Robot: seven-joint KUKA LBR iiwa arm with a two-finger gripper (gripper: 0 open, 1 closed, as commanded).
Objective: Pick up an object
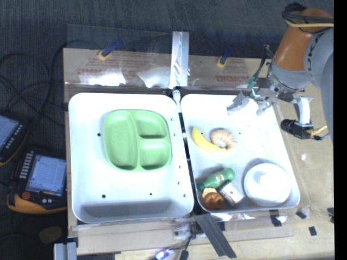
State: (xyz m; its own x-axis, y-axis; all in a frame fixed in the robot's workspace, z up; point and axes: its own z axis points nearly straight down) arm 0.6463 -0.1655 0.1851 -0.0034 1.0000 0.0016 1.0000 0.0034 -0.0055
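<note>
Down at the near edge of the right bin (282, 145) there's a green bottle (218, 178) with a brown lump (213, 200) and a small red-and-white thing (232, 194), plus a white bowl (265, 183). Banana (201, 140) and a curled pastry (223, 137) sit nearer the fingers — just below-left of them. Fingers (249, 102) hang spread apart, pinching nothing, over the bin's far corner. Green tray (136, 138) is well off left.
</note>
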